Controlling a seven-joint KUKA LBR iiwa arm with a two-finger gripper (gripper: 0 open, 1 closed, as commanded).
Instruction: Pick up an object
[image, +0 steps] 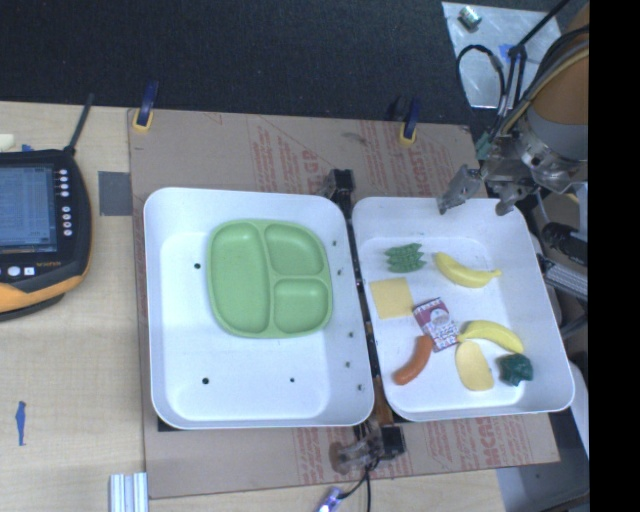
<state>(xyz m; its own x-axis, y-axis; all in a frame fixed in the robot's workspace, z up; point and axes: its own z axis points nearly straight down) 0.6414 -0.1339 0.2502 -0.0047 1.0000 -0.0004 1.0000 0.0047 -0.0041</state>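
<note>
Gripper (481, 192) spread, holding nothing, poised at the far rim of the right bin (535, 265).

The candidates lie nearer me than the gripper: banana (466, 271) closest, greens (405, 258) beside it, cheese (391, 297), carton (436, 321) and sausage (414, 361) further off. Risk, as I judge it: the items sit crowded, so a descent may nudge neighbours or close on nothing.

Small toy foods (446, 318) scattered flat in right bin (540, 300)

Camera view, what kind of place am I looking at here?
Probably a robotics lab test bench: two white bins on clamped cardboard, toy food such as a banana, a control pendant, and a robot arm reaching in.
</note>
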